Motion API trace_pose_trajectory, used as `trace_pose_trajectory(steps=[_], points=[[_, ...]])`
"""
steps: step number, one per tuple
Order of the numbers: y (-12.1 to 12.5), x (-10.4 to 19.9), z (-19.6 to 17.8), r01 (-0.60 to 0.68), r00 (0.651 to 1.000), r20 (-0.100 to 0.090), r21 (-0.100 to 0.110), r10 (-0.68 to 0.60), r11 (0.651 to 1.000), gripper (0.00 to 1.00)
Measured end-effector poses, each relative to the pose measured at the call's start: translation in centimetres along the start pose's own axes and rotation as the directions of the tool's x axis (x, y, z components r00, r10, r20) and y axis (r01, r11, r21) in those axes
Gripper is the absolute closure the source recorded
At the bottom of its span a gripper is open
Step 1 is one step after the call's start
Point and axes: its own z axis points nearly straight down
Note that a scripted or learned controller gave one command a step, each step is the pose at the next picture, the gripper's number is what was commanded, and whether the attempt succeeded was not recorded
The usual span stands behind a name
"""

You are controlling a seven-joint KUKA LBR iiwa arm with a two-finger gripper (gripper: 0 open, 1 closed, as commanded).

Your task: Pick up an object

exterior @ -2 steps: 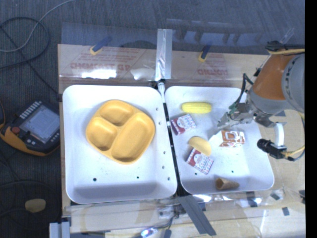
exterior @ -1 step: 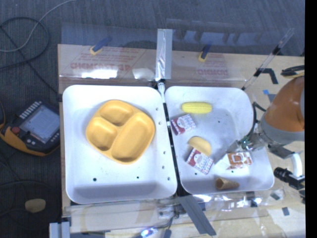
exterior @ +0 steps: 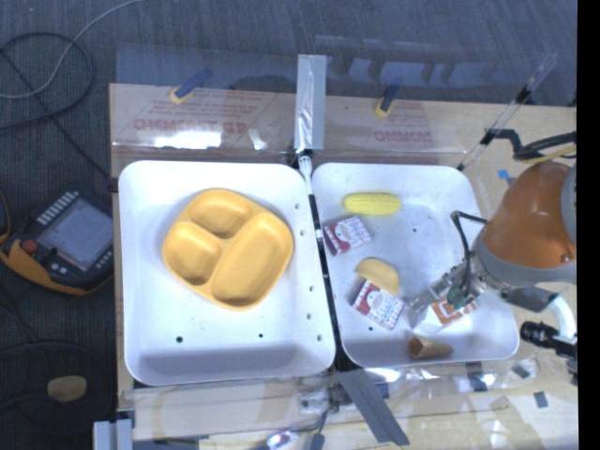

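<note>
Camera view: the gripper (exterior: 448,298) hung low in the right bin (exterior: 412,181) at 4 o'clock, touching a red-and-white packet (exterior: 453,311) — grip state could not be told. Nothing looked lifted; the pick remained undone.

Robot laboratory, grey carpet floor (exterior: 56,26) with loose cables (exterior: 56,73), teach pendant (exterior: 58,242) beside the desk (exterior: 131,111), two white bins (exterior: 150,345), clear plastic screen (exterior: 225,92) behind them
</note>
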Motion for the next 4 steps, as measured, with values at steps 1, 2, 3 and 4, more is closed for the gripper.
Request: trace_pose_trajectory(steps=[1, 2, 3, 4], points=[[4.2, -5.2, 0.2, -0.244, 0.97, -0.015, 0.014, 0.244, 0.97, 1.0], [4.1, -5.1, 0.3, -0.244, 0.969, -0.016, 0.016, 0.245, 0.97, 0.0], [9.5, 4.2, 0.3, -0.368, 0.93, -0.012, 0.008, 0.368, 0.93, 0.0], [3.5, 6.0, 0.2, -0.36, 0.933, -0.01, 0.007, 0.36, 0.933, 0.0]])
